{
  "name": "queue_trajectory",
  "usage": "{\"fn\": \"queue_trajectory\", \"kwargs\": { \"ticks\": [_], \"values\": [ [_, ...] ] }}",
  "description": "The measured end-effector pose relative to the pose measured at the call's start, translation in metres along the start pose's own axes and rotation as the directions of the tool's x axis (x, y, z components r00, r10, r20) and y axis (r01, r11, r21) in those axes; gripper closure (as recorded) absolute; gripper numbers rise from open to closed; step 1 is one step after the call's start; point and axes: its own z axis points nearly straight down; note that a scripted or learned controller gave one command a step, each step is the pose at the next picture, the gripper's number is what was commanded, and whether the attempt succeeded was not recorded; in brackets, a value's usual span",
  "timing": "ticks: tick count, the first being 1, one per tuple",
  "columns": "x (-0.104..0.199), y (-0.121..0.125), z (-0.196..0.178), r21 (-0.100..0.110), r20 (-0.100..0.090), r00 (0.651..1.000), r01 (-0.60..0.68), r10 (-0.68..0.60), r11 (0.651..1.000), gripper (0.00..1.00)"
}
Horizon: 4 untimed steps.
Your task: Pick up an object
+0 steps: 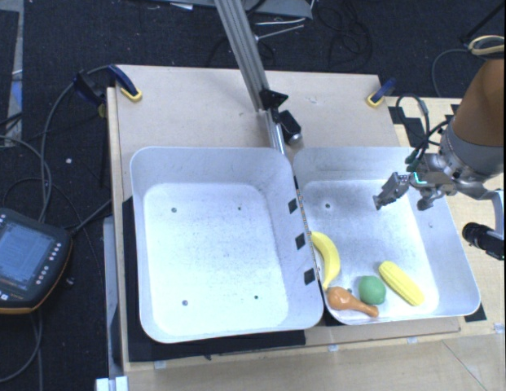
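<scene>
From above, the gripper (406,190) hangs over the right bin (350,198) toward its two o'clock side, carrying nothing; whether its fingers are apart or together I cannot tell. The pickable things crowd the bin's six o'clock edge, well apart from it. I'd bring it down toward the corn cob (400,283), which lies clear of the wall. I count one banana (327,257), one green ball (371,289), one corn cob, one orange gourd-shaped toy (348,300), two bins.

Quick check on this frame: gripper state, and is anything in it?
Gripper: cannot be told; it hangs over the right bin, apart from the banana.
</scene>
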Motion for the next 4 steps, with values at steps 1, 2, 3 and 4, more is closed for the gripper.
{"fn": "queue_trajectory", "kwargs": {
  "ticks": [1,2,3,4],
  "values": [
    [0.000,0.000,0.000,0.000,0.000,1.000,0.000,0.000,1.000,0.00],
    [-0.007,0.006,0.049,0.004,-0.001,1.000,0.000,0.000,1.000,0.00],
    [-0.016,0.005,0.098,0.004,-0.001,1.000,-0.001,0.001,1.000,0.00],
    [-0.016,0.004,0.137,0.003,-0.001,1.000,0.000,0.000,1.000,0.00]
  ]
}}
